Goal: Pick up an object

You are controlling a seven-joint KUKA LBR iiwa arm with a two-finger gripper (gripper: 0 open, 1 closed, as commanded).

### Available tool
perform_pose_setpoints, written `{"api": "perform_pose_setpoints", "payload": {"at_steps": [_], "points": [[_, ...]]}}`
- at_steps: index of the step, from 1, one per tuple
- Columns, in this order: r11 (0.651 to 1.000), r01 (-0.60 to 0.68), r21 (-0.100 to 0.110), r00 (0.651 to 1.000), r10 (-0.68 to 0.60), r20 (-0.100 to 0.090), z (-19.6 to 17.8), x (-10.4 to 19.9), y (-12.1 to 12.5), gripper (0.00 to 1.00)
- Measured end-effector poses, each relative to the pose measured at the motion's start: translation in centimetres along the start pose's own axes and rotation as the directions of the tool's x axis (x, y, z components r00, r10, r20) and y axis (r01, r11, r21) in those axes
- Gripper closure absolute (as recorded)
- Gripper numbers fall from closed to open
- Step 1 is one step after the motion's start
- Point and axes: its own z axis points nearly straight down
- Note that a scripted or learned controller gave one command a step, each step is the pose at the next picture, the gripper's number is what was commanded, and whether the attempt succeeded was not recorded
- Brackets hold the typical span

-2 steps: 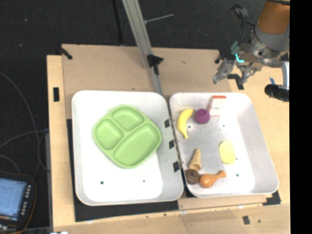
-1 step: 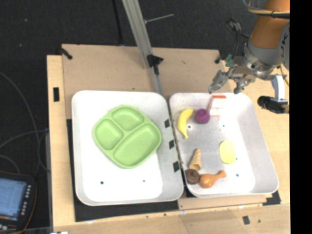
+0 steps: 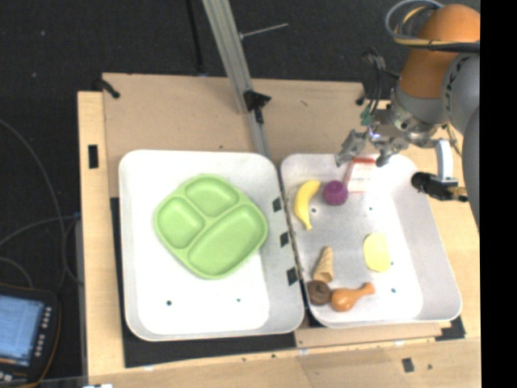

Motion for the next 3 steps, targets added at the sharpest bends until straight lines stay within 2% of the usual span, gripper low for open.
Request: {"api": "perform_pose_setpoints", "payload": {"at_steps": [1, 2, 3], "points": [[1.0, 0.0, 0.003, 1.0, 0.0, 0.0, 5.3, 0.7, -0.4, 0.0], [1.0, 0.0, -0.002, 1.0, 0.0, 0.002, 3.9, 0.6, -0.3, 1.0], [1.0, 0.003, -0.012, 1.0, -0.003, 0.0, -2.4, 1.1, -0.4, 1.0]]}}
